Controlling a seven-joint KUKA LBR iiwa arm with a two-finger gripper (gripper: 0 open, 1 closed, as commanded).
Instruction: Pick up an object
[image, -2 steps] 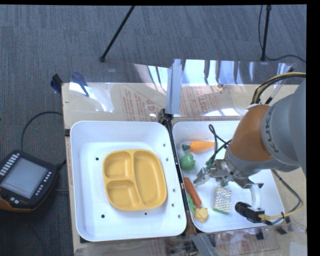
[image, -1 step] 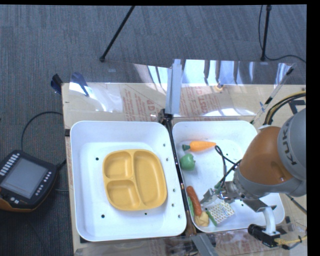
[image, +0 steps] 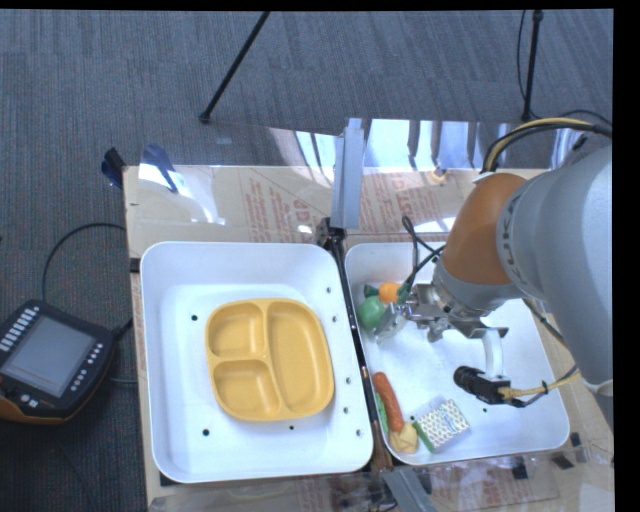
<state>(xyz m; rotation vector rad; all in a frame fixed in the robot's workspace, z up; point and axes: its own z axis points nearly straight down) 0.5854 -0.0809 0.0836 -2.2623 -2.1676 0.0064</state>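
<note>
A handheld control pendant (image: 45, 358) lies on the carpet at nine o'clock, off the desk (image: 250, 205). Next comes the left bin (image: 170, 285), which holds a yellow divided plate (image: 270, 358) with three compartments, lying flat near the bin's middle. A grey upright post (image: 348, 185) stands at twelve o'clock of the seam between the two bins. The right bin (image: 530, 420) carries the small things: a green item (image: 371, 312) with an orange piece (image: 388, 292) just beside it near the bin's ten o'clock corner, an orange carrot-like stick (image: 388, 400) along the left wall toward seven o'clock, a pale yellow lump (image: 404, 438) touching its lower end, and a checkered packet (image: 442, 422) at six o'clock. The jaws (image: 410, 308) hang low over the right bin just beside the green item, at its three o'clock; whether they are wide or narrow I cannot tell. The grey arm (image: 560, 250) with its orange band reaches in from three o'clock
</note>
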